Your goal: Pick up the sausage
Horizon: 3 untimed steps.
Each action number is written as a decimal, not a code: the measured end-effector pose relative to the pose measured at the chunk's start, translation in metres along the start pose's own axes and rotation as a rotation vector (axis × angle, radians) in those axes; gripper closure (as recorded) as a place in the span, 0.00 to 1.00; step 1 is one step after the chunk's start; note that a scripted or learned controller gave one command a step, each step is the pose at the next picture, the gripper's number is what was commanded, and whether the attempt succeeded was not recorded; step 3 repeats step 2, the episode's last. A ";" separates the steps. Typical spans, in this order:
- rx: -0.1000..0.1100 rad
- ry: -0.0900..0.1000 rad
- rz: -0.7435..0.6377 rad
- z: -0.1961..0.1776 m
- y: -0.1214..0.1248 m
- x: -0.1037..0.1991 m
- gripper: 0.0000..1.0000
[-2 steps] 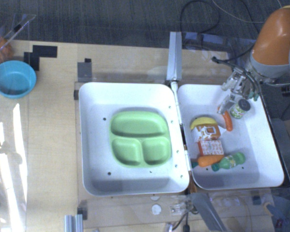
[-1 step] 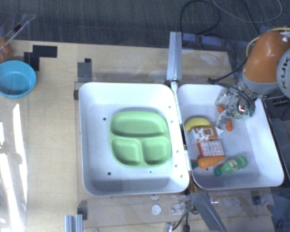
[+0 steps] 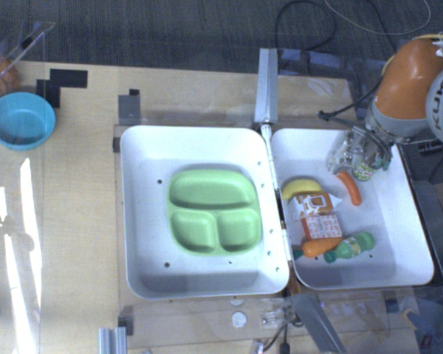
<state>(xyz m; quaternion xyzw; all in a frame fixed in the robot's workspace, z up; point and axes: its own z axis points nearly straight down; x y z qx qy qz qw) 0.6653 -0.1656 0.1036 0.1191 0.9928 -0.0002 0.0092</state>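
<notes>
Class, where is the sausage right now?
The sausage lies in the right bin, near its far edge, just below the pincer and right of the banana.

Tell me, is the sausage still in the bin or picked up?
In the bin. The sausage lies on the floor of the right bin, just below the gripper, not lifted.
</notes>
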 end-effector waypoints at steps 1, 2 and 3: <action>0.000 0.004 -0.062 -0.089 0.004 0.010 1.00; 0.000 0.005 -0.062 -0.088 0.004 0.010 0.00; 0.000 0.005 -0.062 -0.088 0.004 0.010 0.00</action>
